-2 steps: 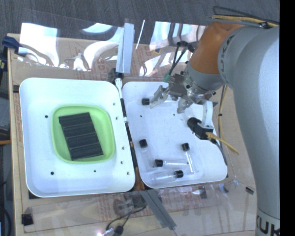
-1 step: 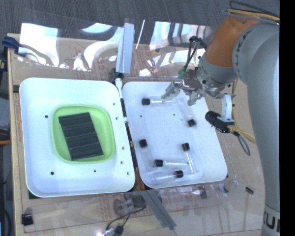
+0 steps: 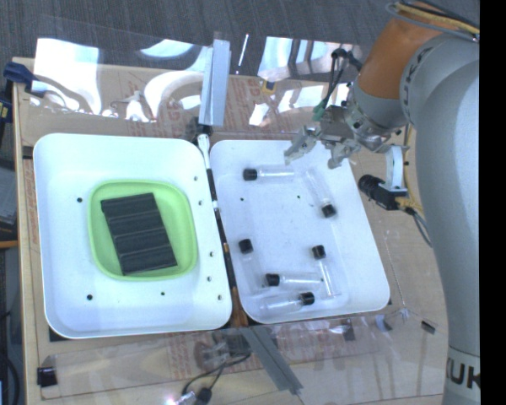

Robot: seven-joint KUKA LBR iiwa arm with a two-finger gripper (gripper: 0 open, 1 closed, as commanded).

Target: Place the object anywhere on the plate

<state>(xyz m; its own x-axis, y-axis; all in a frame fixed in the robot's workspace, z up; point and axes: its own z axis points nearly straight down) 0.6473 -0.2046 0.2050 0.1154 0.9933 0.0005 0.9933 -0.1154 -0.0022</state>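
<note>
A green plate (image 3: 99, 251) is seen in the left half of the frame, set inside the left white bin. It is square with rounded corners and lies flat. A dark, ribbed rectangular block (image 3: 138, 233) is laid on it, tilted slightly. In the right bin, several clear vials with black caps (image 3: 297, 278) are scattered, lying on their sides: one near the upper middle (image 3: 271, 174), one toward the right (image 3: 320, 197), and a cluster at the lower part.

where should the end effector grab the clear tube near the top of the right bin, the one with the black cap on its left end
Grip the clear tube mid-body, coming straight down with the fingers straddling it across its width. It lies flat and runs left to right, and the end effector hovers just above its right end.
</note>
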